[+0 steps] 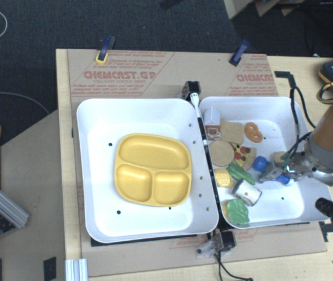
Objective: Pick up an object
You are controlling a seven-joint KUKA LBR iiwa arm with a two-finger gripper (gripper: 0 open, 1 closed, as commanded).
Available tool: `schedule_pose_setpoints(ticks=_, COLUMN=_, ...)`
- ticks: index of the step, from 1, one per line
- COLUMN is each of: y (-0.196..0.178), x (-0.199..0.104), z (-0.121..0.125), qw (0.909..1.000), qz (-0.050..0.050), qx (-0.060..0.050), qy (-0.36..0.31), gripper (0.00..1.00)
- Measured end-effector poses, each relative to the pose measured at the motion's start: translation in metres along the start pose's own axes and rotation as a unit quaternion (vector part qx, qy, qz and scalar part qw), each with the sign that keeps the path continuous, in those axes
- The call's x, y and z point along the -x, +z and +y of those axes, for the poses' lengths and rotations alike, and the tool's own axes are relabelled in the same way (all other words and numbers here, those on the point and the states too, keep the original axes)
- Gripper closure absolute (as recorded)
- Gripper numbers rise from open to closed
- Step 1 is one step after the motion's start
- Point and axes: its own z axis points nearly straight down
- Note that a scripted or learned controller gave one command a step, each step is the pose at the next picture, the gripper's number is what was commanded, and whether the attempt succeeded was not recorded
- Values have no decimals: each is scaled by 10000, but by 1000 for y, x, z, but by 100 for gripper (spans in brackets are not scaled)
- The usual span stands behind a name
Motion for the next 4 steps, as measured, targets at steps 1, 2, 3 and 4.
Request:
schedule_pose_setpoints(ticks=1, y=-13, x=1, z=1, qw=10000, qz=-17, qx=33, qy=5, gripper=100)
schedule_pose_setpoints(ticks=2, y=-56, x=1, z=2, qw=10000, qz=-33, qx=60, qy=-3, gripper=100)
schedule_pose_setpoints(ticks=3, y=-103, x=2, z=12, qw=10000, qz=-35, qx=68, qy=-7, gripper=100)
schedule_pose_setpoints(ticks=4, y=-146, x=2, z=13, qw=10000, qz=-36, qx=69, qy=-7, gripper=100)
